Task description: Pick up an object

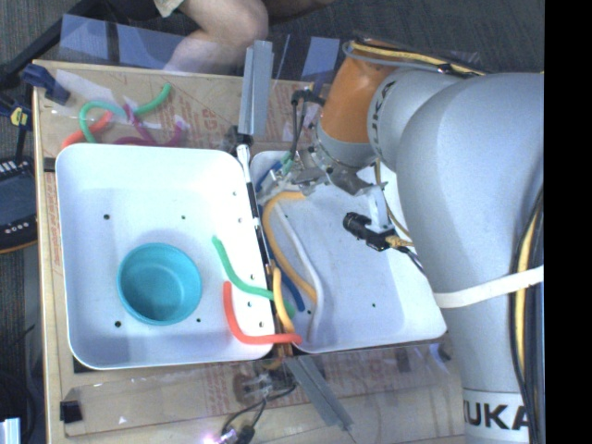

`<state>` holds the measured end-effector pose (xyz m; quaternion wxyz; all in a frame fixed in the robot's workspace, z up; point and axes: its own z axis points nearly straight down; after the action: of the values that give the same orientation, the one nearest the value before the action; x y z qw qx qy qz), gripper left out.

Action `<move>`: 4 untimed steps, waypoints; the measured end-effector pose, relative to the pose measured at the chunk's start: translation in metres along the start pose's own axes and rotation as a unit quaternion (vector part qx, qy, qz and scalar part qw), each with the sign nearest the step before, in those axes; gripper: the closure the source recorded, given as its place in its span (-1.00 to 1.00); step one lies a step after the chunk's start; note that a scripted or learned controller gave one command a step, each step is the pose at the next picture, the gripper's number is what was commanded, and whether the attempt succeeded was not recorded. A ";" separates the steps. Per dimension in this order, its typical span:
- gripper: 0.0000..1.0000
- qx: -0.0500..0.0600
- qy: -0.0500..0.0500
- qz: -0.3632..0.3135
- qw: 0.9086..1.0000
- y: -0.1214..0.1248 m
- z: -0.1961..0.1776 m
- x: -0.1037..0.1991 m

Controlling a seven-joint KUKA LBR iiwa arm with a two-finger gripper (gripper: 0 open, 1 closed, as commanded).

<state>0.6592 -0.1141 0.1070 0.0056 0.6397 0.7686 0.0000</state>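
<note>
The end effector [298,169], grip state impossible to tell, hovers at the right white bin's [407,313] far corner, directly above long yellow flexible strips [301,248] running toward the camera.

Bench edge and beyond
A person's bare knee [222,12] shows above the wooden bench [199,95]; a dark device [14,202] lies at left.

One fixed camera is looking down at a slant on both white bins [92,248], arm [462,155] entering from the right
</note>
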 end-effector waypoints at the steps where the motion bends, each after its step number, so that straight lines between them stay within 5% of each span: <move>1: 1.00 -0.002 0.000 -0.001 1.000 0.001 -0.011 0.000; 2: -1.00 -0.001 0.000 -0.001 1.000 0.001 -0.011 0.000; 3: -1.00 0.000 -0.005 0.007 1.000 -0.001 0.009 0.003; 4: 1.00 0.001 -0.001 0.004 1.000 0.001 -0.001 0.008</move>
<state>0.6583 -0.1063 0.1076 0.0056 0.6429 0.7659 -0.0013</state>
